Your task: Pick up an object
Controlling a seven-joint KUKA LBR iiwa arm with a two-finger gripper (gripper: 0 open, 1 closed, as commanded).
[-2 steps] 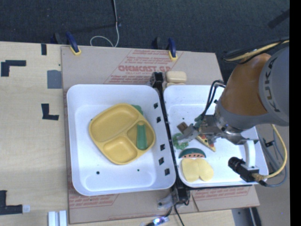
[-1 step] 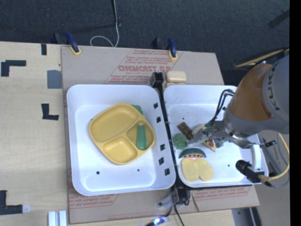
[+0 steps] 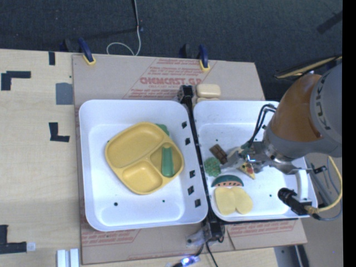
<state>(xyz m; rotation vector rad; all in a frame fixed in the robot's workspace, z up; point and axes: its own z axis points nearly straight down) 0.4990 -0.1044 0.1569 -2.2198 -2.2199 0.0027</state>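
Pale yellow toy slices (image 3: pixel 233 201) lie at the right bin's (image 3: pixel 261 214) front edge, a watermelon piece (image 3: pixel 227 181) just behind them. Above, the gripper (image 3: pixel 245 161) hangs low by a brown block (image 3: pixel 218 152); whether its fingers are open cannot be told.

A single fixed camera looks down at a slant on the surface (image 3: pixel 33 149). Both white bins (image 3: pixel 89 166) sit mid-frame, moderately close.

I see five loose objects in the right bin (image 3: pixel 289 207): a brown block (image 3: pixel 218 152), tilted; a green leafy piece (image 3: pixel 212 166) touching it; a watermelon slice (image 3: pixel 228 181); a pale yellow flat piece (image 3: pixel 233 201); a small red-yellow item (image 3: pixel 247 171).
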